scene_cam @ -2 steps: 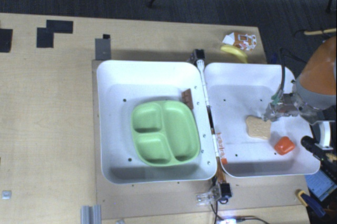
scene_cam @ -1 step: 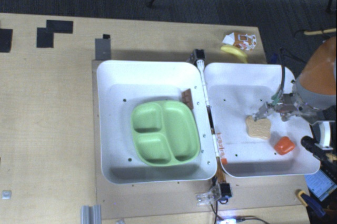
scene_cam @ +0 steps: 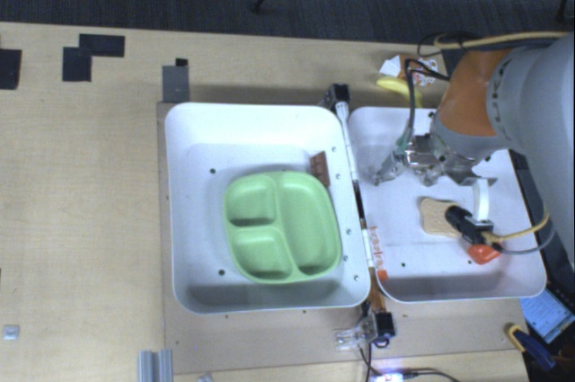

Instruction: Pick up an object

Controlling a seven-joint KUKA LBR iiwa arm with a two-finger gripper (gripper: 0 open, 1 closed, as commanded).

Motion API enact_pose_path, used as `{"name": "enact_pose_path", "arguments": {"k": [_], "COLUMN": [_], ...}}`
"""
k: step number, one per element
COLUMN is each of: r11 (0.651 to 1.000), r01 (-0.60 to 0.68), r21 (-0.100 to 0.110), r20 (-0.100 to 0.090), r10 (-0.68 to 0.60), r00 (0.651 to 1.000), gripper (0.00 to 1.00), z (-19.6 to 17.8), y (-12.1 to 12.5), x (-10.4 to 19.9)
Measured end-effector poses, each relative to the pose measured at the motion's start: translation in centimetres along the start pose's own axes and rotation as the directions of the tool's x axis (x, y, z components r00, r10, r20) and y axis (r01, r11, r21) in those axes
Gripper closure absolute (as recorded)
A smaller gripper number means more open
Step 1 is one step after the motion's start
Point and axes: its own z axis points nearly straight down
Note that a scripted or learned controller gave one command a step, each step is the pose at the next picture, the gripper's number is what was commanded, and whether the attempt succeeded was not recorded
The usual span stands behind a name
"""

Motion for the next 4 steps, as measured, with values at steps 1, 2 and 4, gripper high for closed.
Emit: {"name": "enact_pose_path", "arguments": {"k": [1, 2, 4], "r11": [1.0, 1.0, 1.0], "r01": [-0.003, -0.002, 0.0], "r21": [-0.001, -0.006, -0.002], "r20": [0.002, 0.002, 0.004], "r10": [0.003, 0.002, 0.0], "r00": [1.0, 1.0, 1.0], "gripper": [0.0, 1.0, 1.0], "z": [-0.1, -1.3, -10.1], "y": [-5.3, -5.1, 5.3], "x": [0.6, 0.6, -11.1]}}
